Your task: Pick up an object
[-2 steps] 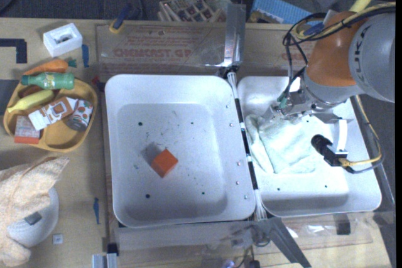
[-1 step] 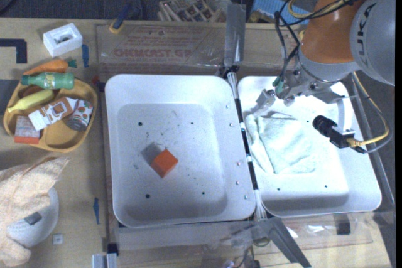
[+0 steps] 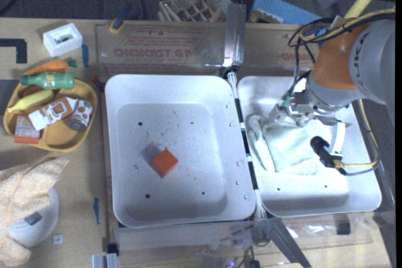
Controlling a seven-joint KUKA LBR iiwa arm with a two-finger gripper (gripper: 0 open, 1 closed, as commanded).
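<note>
The camera view looks down on two white bins set side by side. The left bin (image 3: 125, 97) holds a small orange block (image 3: 166, 162), lying a little left of and below the bin's middle, turned so its corners point roughly along the bin's sides. The right bin (image 3: 352, 194) holds a crumpled pale cloth (image 3: 286, 146), its long axis running from upper left to lower right. The arm (image 3: 342, 66) reaches in from the right, and its gripper (image 3: 294, 111) hangs low over the upper edge of the cloth, just at or on the fabric; whether the gripper is open or closed cannot be told from this angle, and nothing can be seen held. From the gripper, the cloth lies directly beneath and slightly toward the camera, while the orange block is well apart to the left, across the divider between the bins. The cloth looks the likelier target.
</note>
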